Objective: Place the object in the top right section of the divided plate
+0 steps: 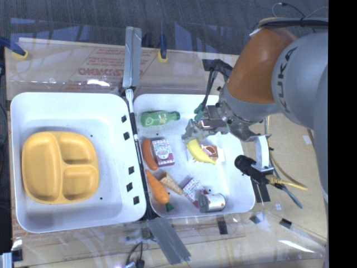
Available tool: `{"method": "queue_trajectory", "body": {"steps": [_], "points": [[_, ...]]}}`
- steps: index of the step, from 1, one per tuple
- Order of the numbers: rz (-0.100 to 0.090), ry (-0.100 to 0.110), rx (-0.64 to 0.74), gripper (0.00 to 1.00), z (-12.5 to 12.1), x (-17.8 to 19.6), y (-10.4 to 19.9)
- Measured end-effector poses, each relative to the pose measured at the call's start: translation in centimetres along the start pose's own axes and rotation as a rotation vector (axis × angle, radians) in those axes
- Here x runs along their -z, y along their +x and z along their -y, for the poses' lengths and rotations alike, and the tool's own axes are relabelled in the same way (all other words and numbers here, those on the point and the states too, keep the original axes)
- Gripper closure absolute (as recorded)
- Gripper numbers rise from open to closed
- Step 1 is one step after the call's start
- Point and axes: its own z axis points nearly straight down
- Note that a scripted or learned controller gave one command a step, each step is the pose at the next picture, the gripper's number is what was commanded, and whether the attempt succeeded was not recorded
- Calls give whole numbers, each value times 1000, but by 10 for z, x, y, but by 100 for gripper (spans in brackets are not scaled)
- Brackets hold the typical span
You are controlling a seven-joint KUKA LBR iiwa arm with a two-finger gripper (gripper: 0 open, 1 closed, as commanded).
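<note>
Banana (198,151) mid right bin (234,205), end effector (196,128) just above.

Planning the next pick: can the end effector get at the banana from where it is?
Probably yes: the end effector sits just above the banana, which lies uncovered in the right bin.

You have open room above the yellow divided plate (59,166); the right bin (237,191) is crowded with toys.
</note>
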Motion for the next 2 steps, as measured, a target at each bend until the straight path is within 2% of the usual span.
{"method": "queue_trajectory", "body": {"steps": [1,2], "points": [[1,0,166,100,43,-76,74],[2,0,168,100,43,-67,73]]}}
